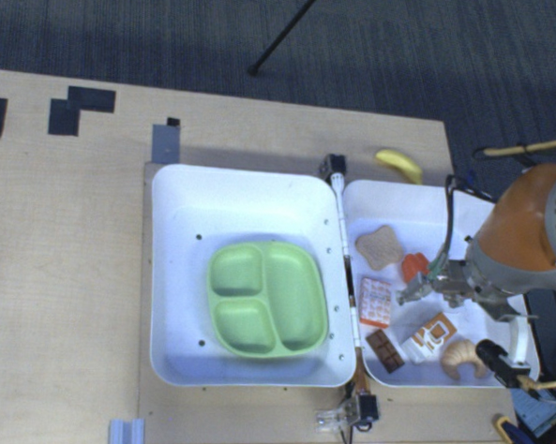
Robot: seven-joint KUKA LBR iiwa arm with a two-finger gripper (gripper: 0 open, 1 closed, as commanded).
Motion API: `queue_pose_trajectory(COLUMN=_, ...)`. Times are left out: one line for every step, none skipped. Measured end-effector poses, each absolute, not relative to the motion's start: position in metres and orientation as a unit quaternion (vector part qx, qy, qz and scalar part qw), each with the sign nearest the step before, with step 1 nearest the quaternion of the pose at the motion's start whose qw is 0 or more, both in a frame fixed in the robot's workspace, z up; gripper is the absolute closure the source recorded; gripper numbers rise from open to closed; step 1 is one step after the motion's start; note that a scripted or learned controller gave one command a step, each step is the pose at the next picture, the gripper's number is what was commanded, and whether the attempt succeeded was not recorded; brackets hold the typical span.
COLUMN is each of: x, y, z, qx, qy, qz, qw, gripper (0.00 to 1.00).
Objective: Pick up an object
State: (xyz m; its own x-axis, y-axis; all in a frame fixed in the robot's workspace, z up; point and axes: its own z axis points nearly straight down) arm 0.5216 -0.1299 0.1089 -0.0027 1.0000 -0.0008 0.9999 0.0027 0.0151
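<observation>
Mostly smooth: glossy green three-compartment tray (268, 298), curved croissant (462, 357), flat brown bread slice (381, 247).

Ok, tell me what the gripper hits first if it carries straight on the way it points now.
The gripper points toward the view's left, low over the right bin. Going straight on, it would probably meet the red-and-white card first, though its height above the card is unclear.

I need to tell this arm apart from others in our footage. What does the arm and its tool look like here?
The arm is bulky and rounded, with a broad orange band over a grey wrist section. Below that sits the tool, a compact grey metal assembly with thin, pale prongs pointing toward the view's left. A thin dark cable runs down along the arm's side toward the tool.
</observation>
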Motion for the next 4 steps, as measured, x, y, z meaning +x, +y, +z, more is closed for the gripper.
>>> queue_pose_trajectory(x=0.494, y=-0.094, z=0.091, qx=0.71, qy=0.704, qz=0.0039, qw=0.019, gripper=0.0)
queue_pose_trajectory(x=0.496, y=-0.089, z=0.102, qx=0.708, qy=0.706, qz=0.0077, qw=0.014, gripper=1.0)
queue_pose_trajectory(x=0.495, y=-0.097, z=0.103, qx=0.711, qy=0.703, qz=0.0043, qw=0.021, gripper=0.0)
queue_pose_trajectory(x=0.497, y=-0.092, z=0.113, qx=0.709, qy=0.705, qz=0.0074, qw=0.017, gripper=1.0)
